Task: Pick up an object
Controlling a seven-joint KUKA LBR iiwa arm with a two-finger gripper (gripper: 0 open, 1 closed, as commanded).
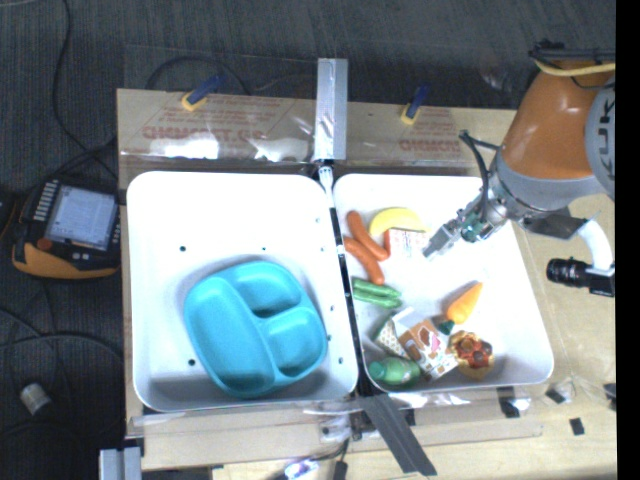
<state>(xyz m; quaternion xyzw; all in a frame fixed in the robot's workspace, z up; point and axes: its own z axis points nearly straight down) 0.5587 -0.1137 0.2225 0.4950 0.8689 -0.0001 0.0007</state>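
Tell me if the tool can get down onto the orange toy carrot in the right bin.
Probably yes. The tool hangs above the right bin, and the orange toy carrot lies uncovered on the white floor, with nothing over it.

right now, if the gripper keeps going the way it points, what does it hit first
The gripper points down and left in the camera view, toward the small white carton beside the yellow banana. That carton looks like first contact, though its height above the bin is unclear, so it might pass over.
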